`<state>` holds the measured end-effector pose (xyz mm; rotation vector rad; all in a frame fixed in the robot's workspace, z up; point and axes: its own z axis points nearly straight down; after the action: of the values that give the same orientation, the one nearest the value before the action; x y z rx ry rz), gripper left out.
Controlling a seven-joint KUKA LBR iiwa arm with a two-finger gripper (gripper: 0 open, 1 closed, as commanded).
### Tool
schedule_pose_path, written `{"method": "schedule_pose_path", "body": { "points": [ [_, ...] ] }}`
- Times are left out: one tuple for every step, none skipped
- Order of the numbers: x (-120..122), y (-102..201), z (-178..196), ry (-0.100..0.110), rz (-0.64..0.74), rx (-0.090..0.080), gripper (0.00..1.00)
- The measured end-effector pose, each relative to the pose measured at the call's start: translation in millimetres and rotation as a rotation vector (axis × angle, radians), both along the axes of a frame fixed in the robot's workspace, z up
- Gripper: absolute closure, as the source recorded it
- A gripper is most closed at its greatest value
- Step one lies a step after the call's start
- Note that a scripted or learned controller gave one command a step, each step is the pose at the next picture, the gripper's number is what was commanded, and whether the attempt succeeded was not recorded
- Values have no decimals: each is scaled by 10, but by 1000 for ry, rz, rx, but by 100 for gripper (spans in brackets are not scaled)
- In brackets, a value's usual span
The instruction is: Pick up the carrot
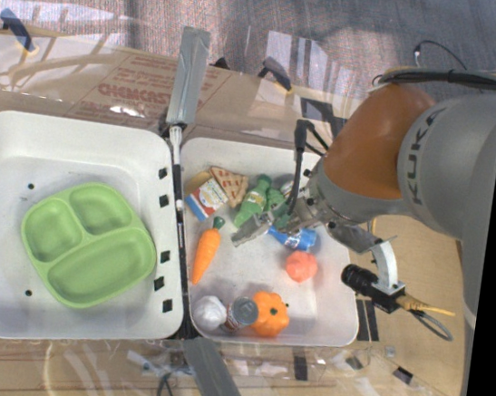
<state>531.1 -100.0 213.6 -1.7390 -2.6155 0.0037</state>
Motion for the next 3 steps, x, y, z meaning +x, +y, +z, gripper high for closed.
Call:
{"method": "schedule_pose_path", "body": {
  "points": [
    [11,6,79,3,6,-1,100],
    [11,6,78,3,6,-1,0],
    [11,6,78,3,6,-1,0]
  ]
}}
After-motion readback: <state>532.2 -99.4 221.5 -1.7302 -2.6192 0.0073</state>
